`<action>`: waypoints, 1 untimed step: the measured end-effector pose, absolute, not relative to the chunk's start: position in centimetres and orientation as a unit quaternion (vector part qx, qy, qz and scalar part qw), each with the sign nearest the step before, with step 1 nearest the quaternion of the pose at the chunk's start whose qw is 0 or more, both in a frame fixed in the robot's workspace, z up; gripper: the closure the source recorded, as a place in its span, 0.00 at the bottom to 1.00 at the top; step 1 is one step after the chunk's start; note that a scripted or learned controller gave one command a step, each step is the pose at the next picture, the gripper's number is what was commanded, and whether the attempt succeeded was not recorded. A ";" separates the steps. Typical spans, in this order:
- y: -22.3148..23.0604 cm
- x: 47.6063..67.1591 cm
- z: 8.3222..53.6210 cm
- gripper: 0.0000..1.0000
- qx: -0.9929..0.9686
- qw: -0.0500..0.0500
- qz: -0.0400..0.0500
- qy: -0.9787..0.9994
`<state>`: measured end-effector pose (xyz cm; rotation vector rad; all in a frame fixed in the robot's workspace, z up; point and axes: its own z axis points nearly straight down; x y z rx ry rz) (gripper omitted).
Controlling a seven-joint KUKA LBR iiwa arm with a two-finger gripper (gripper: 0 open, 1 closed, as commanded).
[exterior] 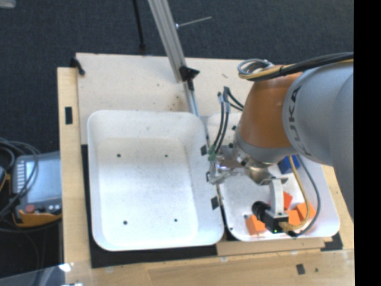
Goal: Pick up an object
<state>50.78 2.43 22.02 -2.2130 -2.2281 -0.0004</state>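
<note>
Pale wooden bench (pixel 70 159) takes up most of the frame, its near edge running along the bottom. On it a black mat (pixel 149 255) shows as a dark strip beneath the front rims of the two white bins.

At the lower right, the right bin (pixel 238 210) holds the things to be picked. An orange block (pixel 255 224) lies near the front rim. A second orange piece (pixel 302 211) lies to its right, partly behind cabling. A little farther back a blue thing (pixel 290 162) peeks out just beside the wrist.

The arm (pixel 315 115) comes in from the right and hangs over this bin, its orange band and grey casing covering the bin's back half and much of its floor. The gripper (pixel 259 174) sits tucked under the wrist, above the bin's middle. Whether it is open or closed cannot be told, and nothing can be seen held in it.

In the lower left and centre, the left bin (pixel 98 159) shows its white floor with a few small dark specks.

At the left edge of the frame, off the bench, a grey pendant (pixel 37 183) with a screen and an orange underside rests among dark cables.

Farther back, an aluminium rail (pixel 166 31) slants from the top of the frame to the back rim between the bins. Dark carpet (pixel 71 16) fills the upper part of the frame.
</note>
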 end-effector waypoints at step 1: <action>7.6 50.6 23.6 1.00 -0.704 0.000 -0.001 -0.710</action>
